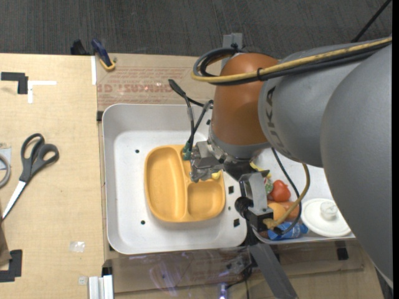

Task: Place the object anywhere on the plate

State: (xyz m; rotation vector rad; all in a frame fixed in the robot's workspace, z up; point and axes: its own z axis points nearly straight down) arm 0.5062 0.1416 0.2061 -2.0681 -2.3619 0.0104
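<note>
A yellow divided plate (pixel 167 184) lies in the left white bin (pixel 121 167). My gripper (pixel 199 166) hangs over the plate's right rim, near the divider, under the arm's orange wrist band. Small green (pixel 186 149) and yellow (pixel 216 175) bits show right beside the gripper; I cannot tell what they are or whether they are held. The wrist hides the plate's upper right edge.
In the right bin sit a red object (pixel 280 190), an orange object (pixel 282 212), a blue object (pixel 290 231) and a white round dish (pixel 325 216). Scissors (pixel 32 161) lie on the wooden bench at the left. The grey arm covers most of the right bin.
</note>
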